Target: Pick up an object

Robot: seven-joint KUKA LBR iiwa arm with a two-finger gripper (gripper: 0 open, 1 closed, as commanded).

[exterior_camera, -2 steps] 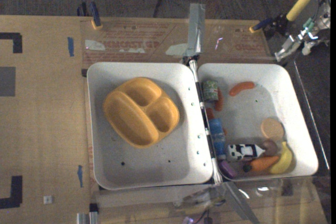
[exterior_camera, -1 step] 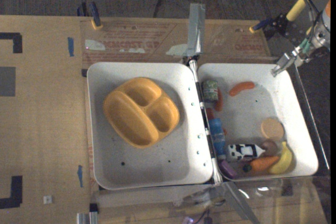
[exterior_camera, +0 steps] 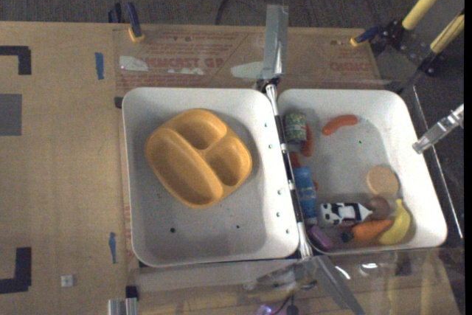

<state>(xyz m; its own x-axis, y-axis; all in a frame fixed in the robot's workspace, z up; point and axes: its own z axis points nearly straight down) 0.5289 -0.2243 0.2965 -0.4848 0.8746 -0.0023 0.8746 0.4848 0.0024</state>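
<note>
Small toy foods (exterior_camera: 369, 221) lie clustered in the right bin's (exterior_camera: 413, 122) near corner.

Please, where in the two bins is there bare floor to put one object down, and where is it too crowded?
Left bin: bare floor in front of and beside the yellow divided tray. Right bin: a bare patch in the middle, between the sausage and the round cookie. The front edge is crowded around the banana, carrot and cow-print carton.

Items (exterior_camera: 354, 221) along right bin's (exterior_camera: 413, 122) edges
</note>
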